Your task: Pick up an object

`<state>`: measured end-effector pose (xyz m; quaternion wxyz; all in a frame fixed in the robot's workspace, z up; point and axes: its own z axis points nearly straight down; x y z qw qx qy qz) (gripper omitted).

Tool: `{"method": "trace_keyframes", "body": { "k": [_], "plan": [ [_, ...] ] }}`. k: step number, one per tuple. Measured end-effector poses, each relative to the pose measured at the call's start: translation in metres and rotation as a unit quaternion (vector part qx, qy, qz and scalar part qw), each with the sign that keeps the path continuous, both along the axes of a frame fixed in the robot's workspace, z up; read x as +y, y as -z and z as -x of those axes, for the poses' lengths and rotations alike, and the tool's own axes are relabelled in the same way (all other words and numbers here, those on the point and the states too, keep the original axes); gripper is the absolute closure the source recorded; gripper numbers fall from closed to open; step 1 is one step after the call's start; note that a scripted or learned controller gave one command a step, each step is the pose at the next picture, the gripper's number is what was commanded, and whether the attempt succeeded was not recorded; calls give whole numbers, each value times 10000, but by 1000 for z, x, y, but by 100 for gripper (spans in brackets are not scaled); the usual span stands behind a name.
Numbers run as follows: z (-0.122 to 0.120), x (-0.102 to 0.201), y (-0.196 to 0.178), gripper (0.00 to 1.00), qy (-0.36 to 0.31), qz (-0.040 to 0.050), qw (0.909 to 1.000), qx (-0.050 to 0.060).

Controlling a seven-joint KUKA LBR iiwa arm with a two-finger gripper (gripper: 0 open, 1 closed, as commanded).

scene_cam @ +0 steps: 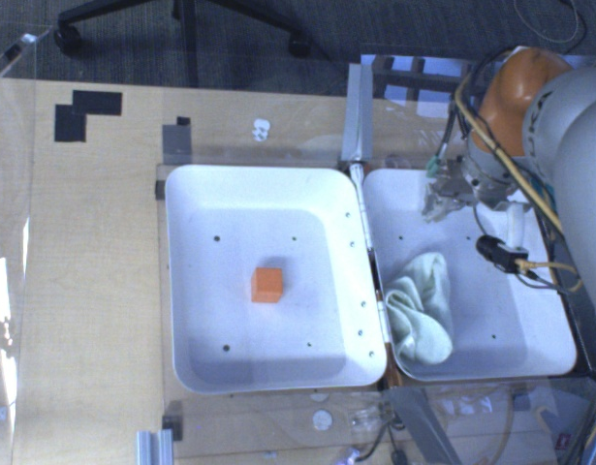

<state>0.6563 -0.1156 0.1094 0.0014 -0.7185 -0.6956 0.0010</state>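
An orange cube (267,285) lies near the middle of the left bin (196,356). A crumpled pale green cloth (420,307) rests in the right bin (530,352), against its left wall toward the front. My gripper (440,201) hangs over the back of the right bin, above and a little right of the cloth, well apart from it. Nothing shows between its fingertips. The grey arm with its orange band (516,90) comes in from the upper right.
Black cables (516,260) loop off the wrist over the right bin's right half. A metal divider (354,114) stands behind the two bins. The wooden bench (75,289) stretches out to the left, with black markers (84,112) at its back.
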Motion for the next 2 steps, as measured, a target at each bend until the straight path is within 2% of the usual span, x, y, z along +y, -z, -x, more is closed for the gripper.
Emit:
{"method": "trace_keyframes", "body": {
  "k": [1,2],
  "plan": [
    [-13,-10,-89,100,-208,7,9998,-22],
    [-12,-58,-68,100,648,8,9979,-2]
  ]
}}
